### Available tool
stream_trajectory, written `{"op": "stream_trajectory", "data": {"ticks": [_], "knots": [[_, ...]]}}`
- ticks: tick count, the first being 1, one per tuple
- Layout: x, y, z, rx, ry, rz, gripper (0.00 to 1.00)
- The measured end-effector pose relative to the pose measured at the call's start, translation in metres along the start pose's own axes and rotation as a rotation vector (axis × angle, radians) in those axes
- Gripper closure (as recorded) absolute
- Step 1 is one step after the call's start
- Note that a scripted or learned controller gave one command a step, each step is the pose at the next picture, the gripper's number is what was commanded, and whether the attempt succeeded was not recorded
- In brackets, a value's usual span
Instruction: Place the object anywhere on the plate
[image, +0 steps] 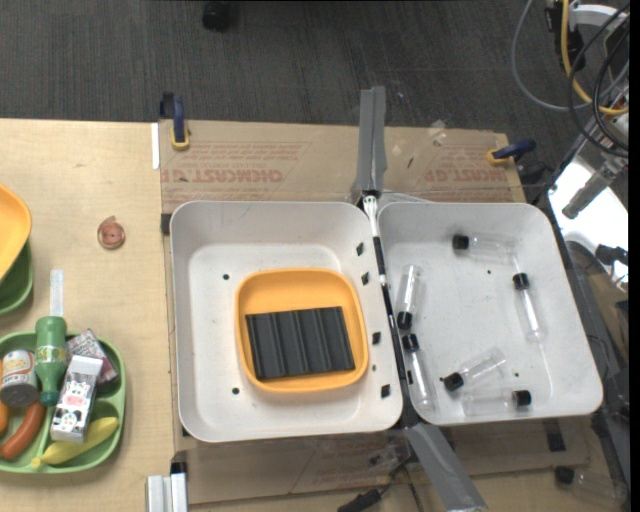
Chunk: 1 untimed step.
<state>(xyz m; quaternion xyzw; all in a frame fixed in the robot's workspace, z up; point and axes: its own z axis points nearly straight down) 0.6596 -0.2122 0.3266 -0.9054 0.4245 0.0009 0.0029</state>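
Note:
An orange square plate (300, 282) lies in the middle of the left white bin (200, 300). A dark grey ribbed rectangular slab (300, 340) lies flat on the plate, inside its rim and covering most of its floor. Several clear plastic tubes with black caps are scattered in the right bin (560, 330): one (406, 295) along its left wall, one (528, 305) near its right side, and one (475, 370) towards the front.
A green tray (105, 440) of toy food and an orange bowl (12, 235) sit on the wooden table at the left. Clamps (176, 122) hold the cardboard behind the bins. Cables and grey hardware (590, 185) crowd the upper right corner.

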Motion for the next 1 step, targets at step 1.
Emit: {"op": "stream_trajectory", "data": {"ticks": [1], "knots": [[-0.0002, -0.0007, -0.0217, -0.001, 0.001, -0.337, 0.0]]}}
